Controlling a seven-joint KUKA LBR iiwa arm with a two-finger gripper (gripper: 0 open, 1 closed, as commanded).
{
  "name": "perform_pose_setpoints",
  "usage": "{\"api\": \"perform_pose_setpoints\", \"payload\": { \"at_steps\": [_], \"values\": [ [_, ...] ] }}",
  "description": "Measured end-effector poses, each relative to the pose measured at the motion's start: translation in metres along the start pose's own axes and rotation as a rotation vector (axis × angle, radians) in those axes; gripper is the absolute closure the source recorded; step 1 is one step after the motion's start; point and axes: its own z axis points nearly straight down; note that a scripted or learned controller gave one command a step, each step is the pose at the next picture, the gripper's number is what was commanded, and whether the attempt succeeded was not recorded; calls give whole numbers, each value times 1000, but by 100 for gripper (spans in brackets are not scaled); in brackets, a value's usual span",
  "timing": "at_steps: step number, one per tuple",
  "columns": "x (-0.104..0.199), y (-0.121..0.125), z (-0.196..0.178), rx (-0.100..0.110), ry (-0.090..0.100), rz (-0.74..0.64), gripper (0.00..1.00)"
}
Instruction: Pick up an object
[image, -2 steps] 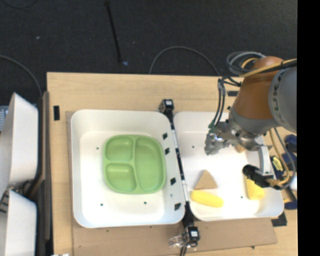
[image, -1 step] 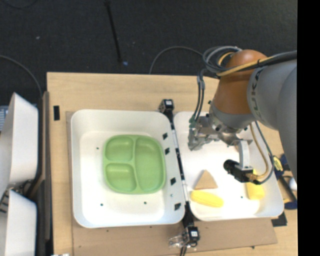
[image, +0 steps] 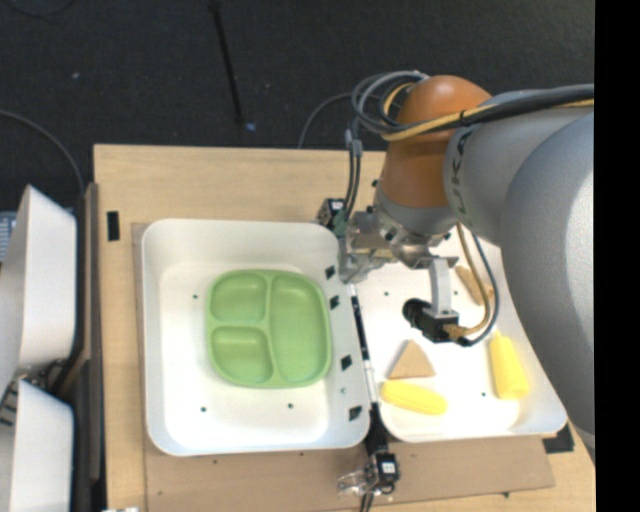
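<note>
Nothing's lifted yet: the gripper (image: 368, 255) hovers up-view and left of the tan wedge (image: 411, 362), its width I can't tell, a yellow block (image: 414, 399) lies just beside that wedge, whole pick left to do

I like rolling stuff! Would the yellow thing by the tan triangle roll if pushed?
The yellow oblong looks rounded, so a sideways push may roll it. It looks smooth, maybe slippery. The tan wedge beside it could block it.

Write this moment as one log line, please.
hand above bins' shared edge | left bin: green tray | right bin: tan wedge, two yellow pieces
</note>
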Motion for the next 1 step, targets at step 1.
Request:
{"api": "perform_pose_setpoints", "payload": {
  "at_steps": [1],
  "values": [
    [38, 24, -5, 0, 0, 1, 100]
  ]
}}
